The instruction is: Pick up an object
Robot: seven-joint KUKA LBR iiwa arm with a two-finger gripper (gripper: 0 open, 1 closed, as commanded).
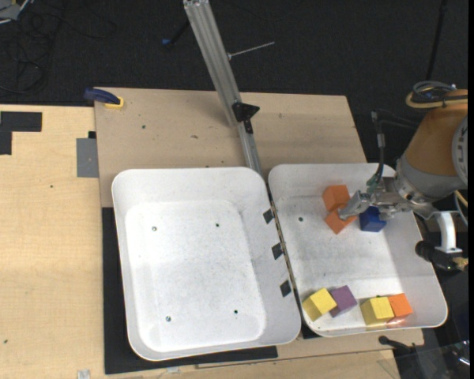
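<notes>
Here the arm (434, 152) leans in low, claw (362, 206) spread beside orange blocks (337, 208).

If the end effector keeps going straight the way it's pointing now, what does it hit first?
Probably the orange block: the end effector points left toward it and appears to be right against it. The blue block sits beside it, not ahead. Depth is uncertain.

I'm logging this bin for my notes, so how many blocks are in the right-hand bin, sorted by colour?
Orange blocks: 3
Yellow blocks: 2
Purple block: 1
Blue block: 1
Total: 7 blocks in the right bin
</notes>
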